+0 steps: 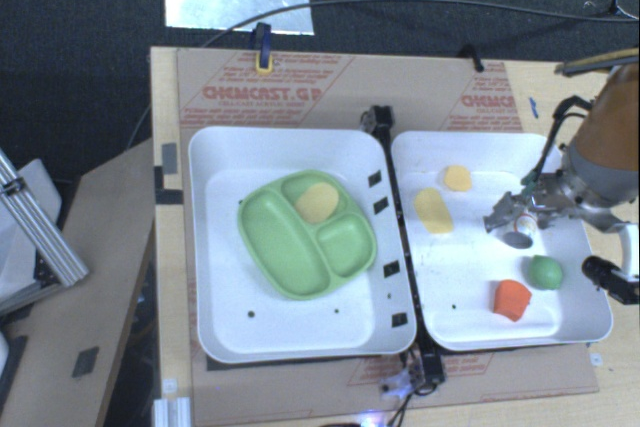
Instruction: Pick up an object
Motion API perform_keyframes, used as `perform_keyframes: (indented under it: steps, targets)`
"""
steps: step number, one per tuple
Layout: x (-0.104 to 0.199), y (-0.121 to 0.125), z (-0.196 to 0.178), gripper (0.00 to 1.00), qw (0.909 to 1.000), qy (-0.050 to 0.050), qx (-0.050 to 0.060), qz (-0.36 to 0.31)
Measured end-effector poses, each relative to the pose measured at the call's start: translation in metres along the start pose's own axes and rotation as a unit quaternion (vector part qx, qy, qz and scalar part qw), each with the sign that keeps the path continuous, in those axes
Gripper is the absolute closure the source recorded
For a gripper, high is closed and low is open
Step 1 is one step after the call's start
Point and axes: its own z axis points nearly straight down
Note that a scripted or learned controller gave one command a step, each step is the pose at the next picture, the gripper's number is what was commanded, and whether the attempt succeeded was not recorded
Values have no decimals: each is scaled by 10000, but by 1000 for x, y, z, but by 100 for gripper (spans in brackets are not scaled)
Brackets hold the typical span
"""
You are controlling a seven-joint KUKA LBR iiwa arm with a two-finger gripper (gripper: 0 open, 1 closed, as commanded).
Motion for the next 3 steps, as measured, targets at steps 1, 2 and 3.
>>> perform_keyframes:
  steps: [1,2,3]
  targets:
    - [11,4,51,0,10000,-1,-48,-7]
    - [10,3,40,100,10000,-9,-35,2]
    - [10,2,-23,100,10000,-9,-39,-16]
